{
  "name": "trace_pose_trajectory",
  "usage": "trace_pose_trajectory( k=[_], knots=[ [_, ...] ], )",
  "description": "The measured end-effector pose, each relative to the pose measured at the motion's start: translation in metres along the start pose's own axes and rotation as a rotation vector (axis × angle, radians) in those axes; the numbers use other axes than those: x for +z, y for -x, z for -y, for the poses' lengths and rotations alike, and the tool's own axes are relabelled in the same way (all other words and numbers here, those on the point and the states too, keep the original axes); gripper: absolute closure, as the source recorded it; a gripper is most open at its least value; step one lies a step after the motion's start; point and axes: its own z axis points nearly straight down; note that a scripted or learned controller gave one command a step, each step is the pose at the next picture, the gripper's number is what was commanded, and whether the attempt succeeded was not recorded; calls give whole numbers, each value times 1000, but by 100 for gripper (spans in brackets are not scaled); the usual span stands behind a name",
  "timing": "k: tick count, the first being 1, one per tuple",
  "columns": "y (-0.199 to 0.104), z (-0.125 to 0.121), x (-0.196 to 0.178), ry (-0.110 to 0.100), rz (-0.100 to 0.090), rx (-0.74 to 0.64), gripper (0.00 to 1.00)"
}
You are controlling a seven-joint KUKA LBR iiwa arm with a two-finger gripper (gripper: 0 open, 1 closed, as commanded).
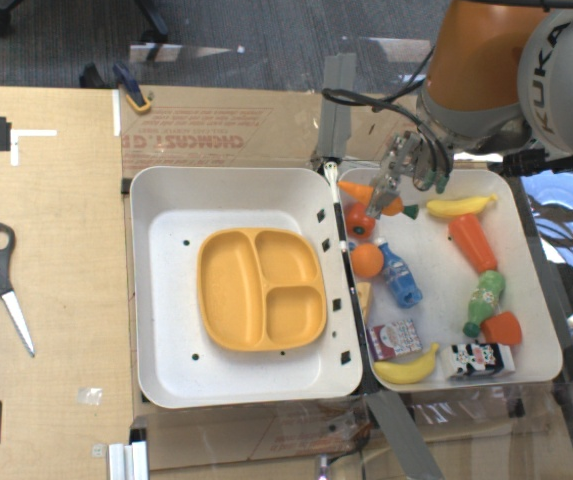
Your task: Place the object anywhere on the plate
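We are looking down on two shallow white bins sitting side by side on the bench. The left bin (pixel 156 298) is holding a yellow plate (pixel 262 288) with three compartments, and we are finding all three bare. The right bin (pixel 526 288) is carrying the loose items.

The arm (pixel 506 48) is reaching in from the right, and its gripper (pixel 391 183) is hanging over the far left corner of the right bin. We are seeing its fingers pointing down toward an orange carrot-like piece (pixel 381 200) lying just below them. The view is not letting us judge how far the jaws are standing apart, nor whether anything is sitting between them, so we cannot tell.

In the right bin we are noting a small red item (pixel 358 224) and an orange ball (pixel 366 260) near the left wall, with a blue bottle (pixel 399 276) just beside the ball. A yellow banana (pixel 459 206) is lying near the far wall, and an orange-red carrot (pixel 473 243) is resting close to it. A green bottle (pixel 485 300) is touching a red-orange pepper-like piece (pixel 503 328). Along the near wall we are recording a small red-and-white carton (pixel 394 340), a second banana (pixel 406 368) and a black-and-white carton (pixel 478 359).

On the bench to the left, a pair of scissors (pixel 4 286) is lying well apart from both bins.
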Motion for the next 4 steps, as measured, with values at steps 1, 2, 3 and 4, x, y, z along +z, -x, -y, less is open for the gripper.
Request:
trace_pose_trajectory(
  k=[1,2,3,4],
  knots=[
    [-59,-40,43,1,-3,-265,100],
    [-59,-40,43,1,-3,-265,0],
    [-57,-40,34,3,0,-263,100],
    [-57,-40,34,3,0,-263,0]
  ],
)
